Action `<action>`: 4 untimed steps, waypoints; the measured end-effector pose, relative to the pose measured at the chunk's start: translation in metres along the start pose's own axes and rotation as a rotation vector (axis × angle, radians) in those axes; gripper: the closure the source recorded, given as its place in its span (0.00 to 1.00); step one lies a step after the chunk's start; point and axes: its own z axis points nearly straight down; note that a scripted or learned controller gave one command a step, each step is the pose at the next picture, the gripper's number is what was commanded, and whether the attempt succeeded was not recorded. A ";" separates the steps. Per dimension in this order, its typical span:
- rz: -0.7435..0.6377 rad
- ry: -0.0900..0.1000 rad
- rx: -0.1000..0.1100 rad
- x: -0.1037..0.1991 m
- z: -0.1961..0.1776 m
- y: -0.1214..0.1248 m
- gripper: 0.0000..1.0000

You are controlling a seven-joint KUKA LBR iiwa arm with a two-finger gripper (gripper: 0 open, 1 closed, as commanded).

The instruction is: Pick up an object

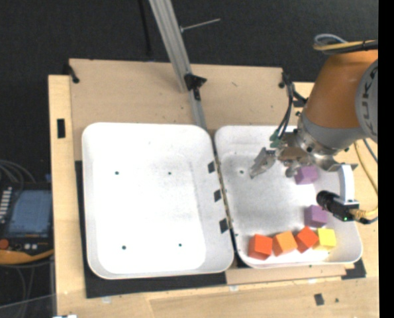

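We see six small blocks in the right-hand bin [249, 138], all matt, hard-edged cubes, so none shows a long axis. Two are purple: one purple block [307, 174] lies just beside the gripper [271, 159], on its right, and the other purple block [316, 214] sits lower down, near the bin's right wall. Four more stand in a touching row along the front wall, running left to right: a red-orange block [261, 246], an orange block [285, 242], a second red-orange block [307, 238] turned corner-on, and a yellow block [326, 237]. The gripper hangs over the middle of this bin with its pale fingers [259, 164] pointing down and to the left; nothing shows between them, and we cannot tell how far apart they stand. The left-hand bin [144, 138] is a smooth white shallow tray with rounded corners, like its neighbour. Both rest on a light wooden worktop [137, 91]
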 end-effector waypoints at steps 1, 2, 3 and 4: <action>0.001 0.000 0.001 0.003 0.063 0.001 0.00; 0.000 0.000 0.000 -0.001 0.107 0.005 0.00; 0.007 0.000 -0.009 -0.002 0.093 0.007 1.00; -0.004 0.000 -0.012 0.000 0.032 0.015 1.00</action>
